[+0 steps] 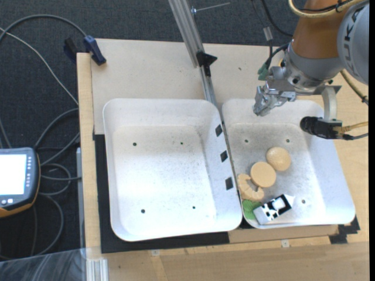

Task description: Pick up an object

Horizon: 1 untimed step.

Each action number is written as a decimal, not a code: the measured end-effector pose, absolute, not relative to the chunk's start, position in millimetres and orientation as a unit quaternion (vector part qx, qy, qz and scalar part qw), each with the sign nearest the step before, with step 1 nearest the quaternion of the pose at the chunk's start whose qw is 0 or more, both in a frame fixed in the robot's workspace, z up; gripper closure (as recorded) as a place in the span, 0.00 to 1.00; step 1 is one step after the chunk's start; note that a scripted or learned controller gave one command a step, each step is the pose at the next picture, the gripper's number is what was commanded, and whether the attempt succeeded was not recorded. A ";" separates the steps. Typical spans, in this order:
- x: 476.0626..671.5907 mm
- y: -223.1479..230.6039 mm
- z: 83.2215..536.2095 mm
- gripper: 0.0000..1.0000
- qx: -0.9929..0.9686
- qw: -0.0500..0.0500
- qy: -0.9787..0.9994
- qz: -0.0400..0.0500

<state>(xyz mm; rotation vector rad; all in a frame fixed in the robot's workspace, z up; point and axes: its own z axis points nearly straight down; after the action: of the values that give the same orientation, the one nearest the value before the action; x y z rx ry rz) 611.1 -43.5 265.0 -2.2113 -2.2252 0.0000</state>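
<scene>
Grey arm [357,22] with a glossy orange band, metallic silver gripper [263,105], black cables looping by the wrist

the wooden bench [152,63] carries two white bins: the right bin [334,180] sits under the gripper [263,107], the left bin [158,168] beside it, on a black mat [101,215].

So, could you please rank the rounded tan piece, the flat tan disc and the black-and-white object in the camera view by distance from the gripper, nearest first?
Measured from the gripper, above the right bin's far end:
1. Rounded tan piece, mid-bin, toward the right.
2. Flat tan disc, just nearer the camera.
3. Black-and-white object, at the bin's near edge.
</scene>
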 end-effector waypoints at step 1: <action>585.7 3.7 248.6 1.00 -0.705 0.003 -0.709 0.001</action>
<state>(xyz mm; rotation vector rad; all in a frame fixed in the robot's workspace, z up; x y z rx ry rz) 585.7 3.7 248.6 -2.2112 -2.2237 0.0017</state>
